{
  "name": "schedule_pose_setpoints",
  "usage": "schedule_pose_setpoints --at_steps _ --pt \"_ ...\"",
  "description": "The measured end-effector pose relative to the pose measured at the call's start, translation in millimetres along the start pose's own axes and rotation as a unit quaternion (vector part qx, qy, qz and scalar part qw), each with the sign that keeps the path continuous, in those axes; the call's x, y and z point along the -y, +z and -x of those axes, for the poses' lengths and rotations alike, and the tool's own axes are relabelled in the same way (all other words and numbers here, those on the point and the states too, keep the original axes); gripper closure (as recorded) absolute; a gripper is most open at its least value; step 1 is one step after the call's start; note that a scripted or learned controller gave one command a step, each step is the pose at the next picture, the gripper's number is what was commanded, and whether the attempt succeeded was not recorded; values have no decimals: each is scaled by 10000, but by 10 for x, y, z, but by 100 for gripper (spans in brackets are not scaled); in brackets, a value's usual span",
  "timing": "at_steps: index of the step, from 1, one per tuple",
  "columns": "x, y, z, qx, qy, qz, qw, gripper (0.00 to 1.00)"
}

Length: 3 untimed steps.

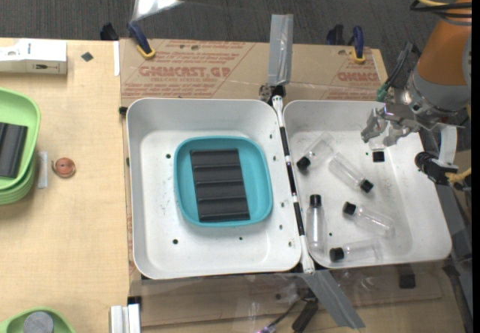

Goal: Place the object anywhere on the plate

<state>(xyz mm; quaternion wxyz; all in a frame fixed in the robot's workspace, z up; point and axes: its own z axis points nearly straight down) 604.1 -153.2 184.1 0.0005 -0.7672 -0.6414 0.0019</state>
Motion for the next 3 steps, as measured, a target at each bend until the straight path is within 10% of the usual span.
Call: schedule_pose_setpoints --at_steps 1,2,3 --pt "611 -68 -689 -7 -826 1 9966 100" --pt "1240 -509 -2024 1 -690 1 9976 100" --pt "1239 -509 -2021 1 -687 3 9976 0"
